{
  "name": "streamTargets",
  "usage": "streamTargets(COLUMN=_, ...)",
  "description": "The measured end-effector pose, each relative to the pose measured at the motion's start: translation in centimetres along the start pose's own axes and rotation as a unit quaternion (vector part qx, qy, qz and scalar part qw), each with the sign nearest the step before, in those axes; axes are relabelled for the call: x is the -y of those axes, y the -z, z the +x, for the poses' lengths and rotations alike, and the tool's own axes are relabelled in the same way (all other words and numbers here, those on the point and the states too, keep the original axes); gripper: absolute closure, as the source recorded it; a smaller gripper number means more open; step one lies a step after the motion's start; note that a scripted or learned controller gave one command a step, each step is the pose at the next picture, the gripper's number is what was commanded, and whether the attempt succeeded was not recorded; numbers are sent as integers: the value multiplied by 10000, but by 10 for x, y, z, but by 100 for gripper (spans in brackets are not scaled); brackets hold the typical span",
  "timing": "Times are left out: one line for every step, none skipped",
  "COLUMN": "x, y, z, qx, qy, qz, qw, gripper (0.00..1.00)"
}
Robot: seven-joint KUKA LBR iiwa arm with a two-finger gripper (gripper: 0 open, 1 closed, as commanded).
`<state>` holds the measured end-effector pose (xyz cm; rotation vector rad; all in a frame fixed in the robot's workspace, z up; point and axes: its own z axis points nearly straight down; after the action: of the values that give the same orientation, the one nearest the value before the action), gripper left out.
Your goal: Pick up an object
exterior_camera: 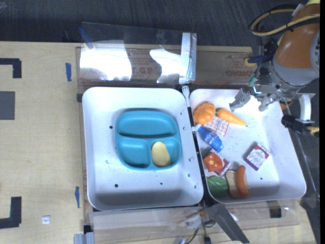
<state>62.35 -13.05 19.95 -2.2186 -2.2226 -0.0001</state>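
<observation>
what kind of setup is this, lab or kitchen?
Likely a robot lab bench: two white bins side by side, toy food such as a carrot, and a blue tray on a taped board.

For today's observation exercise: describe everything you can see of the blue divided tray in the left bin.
The blue divided tray looks like smooth, glossy plastic, with rounded corners and three compartments: one long one across the far side and two smaller ones nearer the camera. It lies flat, right way up, in the middle of the left bin. A pale yellow, egg-shaped object rests in its near right compartment.
</observation>
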Motion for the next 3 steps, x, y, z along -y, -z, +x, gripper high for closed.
streamTargets(x=0, y=-98, z=-3, qx=22, qy=389, qz=-85, qw=9992, gripper=0)
streamTargets(x=-30, y=-103, z=8, qx=34, qy=155, qz=-96, qw=9998, gripper=0)
streamTargets(x=-31, y=-88, z=11, qx=23, qy=191, qz=-106, qw=9998, gripper=100)
